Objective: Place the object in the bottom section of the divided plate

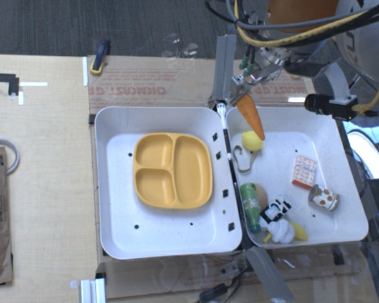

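Observation:
A yellow divided plate [174, 169] lies in the left bin [114, 232], with two small sections on its left side and one long section on its right. An orange carrot [251, 118] hangs tilted over the back left corner of the right bin [350, 226], its tip pointing down toward a yellow lemon [252, 142]. My gripper [241, 93] is shut on the carrot's thick upper end, just right of the wall between the bins. The carrot is above the bin floor and well to the right of the plate.
The right bin holds the lemon, a metal hook [242, 160], a green bottle [249, 208], a red and white card [305, 171], a small can [323, 199] and small toys [281, 223]. Cables and the arm [303, 17] hang over the back right.

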Available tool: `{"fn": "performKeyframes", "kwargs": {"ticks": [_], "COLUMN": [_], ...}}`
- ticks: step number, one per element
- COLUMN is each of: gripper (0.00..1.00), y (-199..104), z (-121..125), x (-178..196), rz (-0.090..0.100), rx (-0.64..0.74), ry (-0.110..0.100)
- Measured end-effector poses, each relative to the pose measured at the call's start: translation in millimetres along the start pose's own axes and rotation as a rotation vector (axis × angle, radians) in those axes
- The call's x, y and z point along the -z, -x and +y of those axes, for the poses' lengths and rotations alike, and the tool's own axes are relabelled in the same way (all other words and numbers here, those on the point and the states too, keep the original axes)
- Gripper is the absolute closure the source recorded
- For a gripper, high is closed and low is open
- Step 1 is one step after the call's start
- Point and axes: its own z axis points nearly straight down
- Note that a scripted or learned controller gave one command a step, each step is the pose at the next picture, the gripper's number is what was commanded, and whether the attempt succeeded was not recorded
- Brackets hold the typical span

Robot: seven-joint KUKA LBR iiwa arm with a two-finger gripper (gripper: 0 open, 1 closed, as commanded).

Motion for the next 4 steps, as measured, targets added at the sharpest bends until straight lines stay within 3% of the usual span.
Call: {"fn": "performKeyframes", "kwargs": {"ticks": [1, 2, 3, 4], "gripper": [1.00, 1.00, 1.00, 1.00], "y": [-9.3, 77.8, 17.2, 75.9], "z": [31.9, 2.5, 36.8, 3.3], "x": [-10.3, 30.4, -3.1, -45.6], "rz": [0.000, -0.001, 0.000, 0.000], "rx": [-0.315, -0.661, -0.532, -0.588], "ry": [0.000, -0.001, -0.004, -0.002]}}
